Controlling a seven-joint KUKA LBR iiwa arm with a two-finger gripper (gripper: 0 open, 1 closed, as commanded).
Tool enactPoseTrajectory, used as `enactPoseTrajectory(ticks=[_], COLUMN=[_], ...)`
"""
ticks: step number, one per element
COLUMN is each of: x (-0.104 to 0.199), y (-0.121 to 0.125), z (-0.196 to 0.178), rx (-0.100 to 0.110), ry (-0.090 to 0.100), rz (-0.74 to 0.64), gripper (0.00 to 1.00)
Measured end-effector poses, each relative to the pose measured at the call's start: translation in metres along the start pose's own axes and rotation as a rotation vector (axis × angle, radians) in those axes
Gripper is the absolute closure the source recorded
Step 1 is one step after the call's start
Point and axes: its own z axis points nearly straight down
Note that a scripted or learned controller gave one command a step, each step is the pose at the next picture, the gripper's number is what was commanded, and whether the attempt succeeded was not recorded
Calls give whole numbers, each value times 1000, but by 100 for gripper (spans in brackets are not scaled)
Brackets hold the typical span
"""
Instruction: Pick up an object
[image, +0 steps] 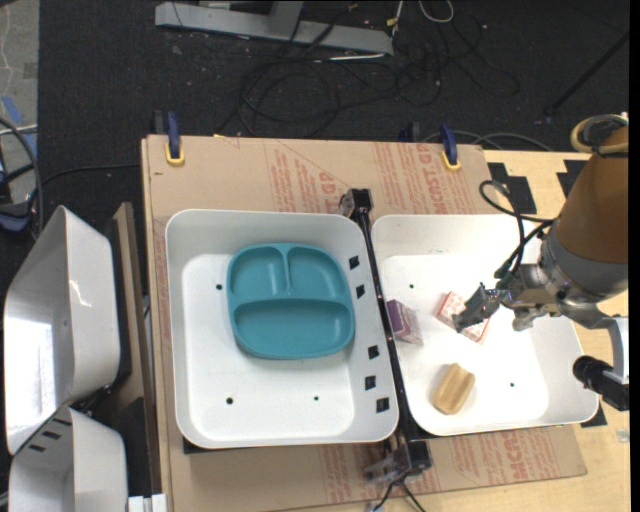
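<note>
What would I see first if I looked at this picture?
The big teal plate in the left bin, with three sections. Next, the robot arm reaching in from the right, its gripper right over a pink and white packet in the right bin. A tan block and a purple thing lie nearby.

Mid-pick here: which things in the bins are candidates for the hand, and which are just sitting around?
In play, right bin:
hand
small pink-and-white packet by the hand
small purple block
tan oblong block

Lying about:
teal divided plastic plate, left bin
yellow clamps on the bench edge
</note>
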Motion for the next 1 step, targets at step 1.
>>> enactPoseTrajectory(ticks=[1], x=[0], y=[2], z=[-3], rx=[-8], ry=[-1], rz=[-1], gripper=[0])
